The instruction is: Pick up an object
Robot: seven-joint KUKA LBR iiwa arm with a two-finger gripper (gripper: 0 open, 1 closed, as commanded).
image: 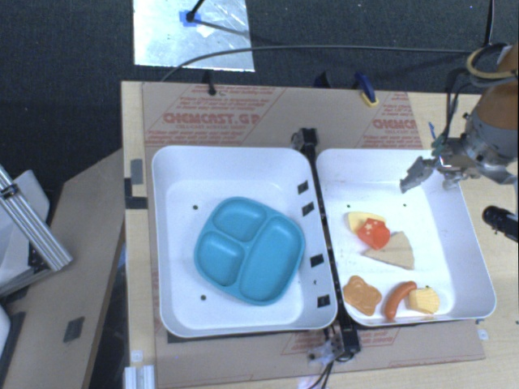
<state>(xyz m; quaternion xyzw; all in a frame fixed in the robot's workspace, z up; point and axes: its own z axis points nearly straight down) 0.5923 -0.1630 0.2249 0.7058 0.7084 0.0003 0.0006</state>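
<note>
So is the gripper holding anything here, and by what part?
Nothing is held. The gripper is open above the right bin, apart from the food.

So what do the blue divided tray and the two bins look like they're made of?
The blue divided tray looks like moulded plastic with a matte finish: uniform colour, rounded compartment edges, soft sheen. The left bin and right bin look like smooth white plastic with thin, rounded rims, though that's only a guess from the look.

Gripper hung over the far right part of the right bin. Nearer the camera and to its left lay the tomato, touching the wedge. Further toward the camera: toast, sausage, cheese. Far to its left, the divided tray lay in the left bin.
</note>
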